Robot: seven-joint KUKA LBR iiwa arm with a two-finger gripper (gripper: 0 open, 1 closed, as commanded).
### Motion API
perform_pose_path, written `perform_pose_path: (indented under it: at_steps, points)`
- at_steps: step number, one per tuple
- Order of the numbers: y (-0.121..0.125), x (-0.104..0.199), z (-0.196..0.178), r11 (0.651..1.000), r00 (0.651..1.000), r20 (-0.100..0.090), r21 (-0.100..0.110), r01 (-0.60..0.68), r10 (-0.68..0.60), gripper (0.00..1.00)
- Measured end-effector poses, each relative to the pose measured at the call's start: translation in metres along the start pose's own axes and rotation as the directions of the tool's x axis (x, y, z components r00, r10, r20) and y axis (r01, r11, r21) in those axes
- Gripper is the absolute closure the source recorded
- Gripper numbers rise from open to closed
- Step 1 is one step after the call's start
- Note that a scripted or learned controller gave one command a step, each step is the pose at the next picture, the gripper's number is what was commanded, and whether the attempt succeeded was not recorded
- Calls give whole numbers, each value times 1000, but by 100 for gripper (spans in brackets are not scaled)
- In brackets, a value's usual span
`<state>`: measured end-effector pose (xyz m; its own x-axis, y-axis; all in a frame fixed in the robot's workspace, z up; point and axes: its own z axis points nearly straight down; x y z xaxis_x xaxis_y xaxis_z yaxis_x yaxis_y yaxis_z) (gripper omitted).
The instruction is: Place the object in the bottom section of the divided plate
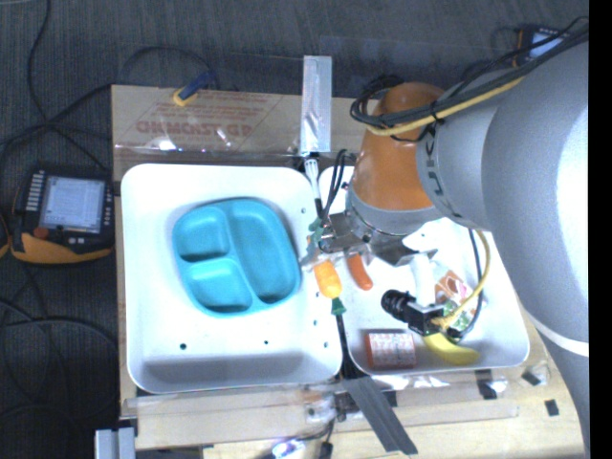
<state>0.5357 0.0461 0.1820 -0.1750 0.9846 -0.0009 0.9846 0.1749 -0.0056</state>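
Orange carrot-shaped object (pixel 328 280) lying on the ridge between the two white bins, long axis running 11 to 5 o'clock, green tip toward 5 o'clock. Gripper (pixel 337 247) directly above, at 12 o'clock of it; opening of fingers cannot be told. Blue divided plate (pixel 234 253) in left bin (pixel 153 352), at 9 o'clock. Right bin (pixel 507 342) holding clutter. Brown surface (pixel 143 113) beneath; dark carpet (pixel 57 55) around, pendant (pixel 62 213) at far 9 o'clock.

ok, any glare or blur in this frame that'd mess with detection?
Camera view: white bins look blown out, edges washing into the bright floor; blue divided plate is evenly lit with soft sheen; the arm is large and soft up close; gripper area is cluttered and hard to resolve.
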Motion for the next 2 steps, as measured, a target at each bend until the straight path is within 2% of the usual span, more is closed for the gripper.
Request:
perform_pose_path:
  at_steps: [1, 2]
  points:
    - [0, 0, 0, 1000, 1000, 0, -1, 0, 0, 0]
    - [-53, 5, -20, 1000, 1000, 2, 0, -16, 16, 0]
